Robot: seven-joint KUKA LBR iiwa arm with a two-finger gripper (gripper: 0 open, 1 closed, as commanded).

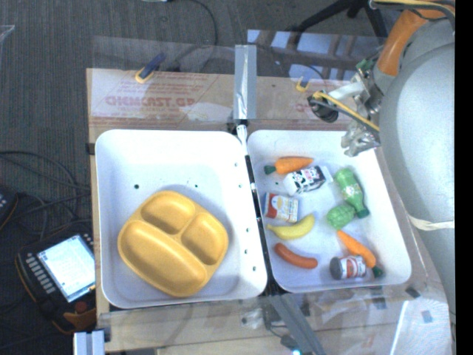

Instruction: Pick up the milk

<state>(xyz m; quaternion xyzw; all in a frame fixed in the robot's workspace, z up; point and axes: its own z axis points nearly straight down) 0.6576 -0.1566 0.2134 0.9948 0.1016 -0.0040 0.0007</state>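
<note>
Orange carrot [291, 164] beside milk [308, 179]

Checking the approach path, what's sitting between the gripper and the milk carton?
In the camera view, only bare white bin floor separates the gripper from the milk carton.

The robot's bulky, smooth grey arm [425, 124] wore an orange band [393, 39], with yellow cables [347, 108] running to its metallic end effector [360, 140].
</note>
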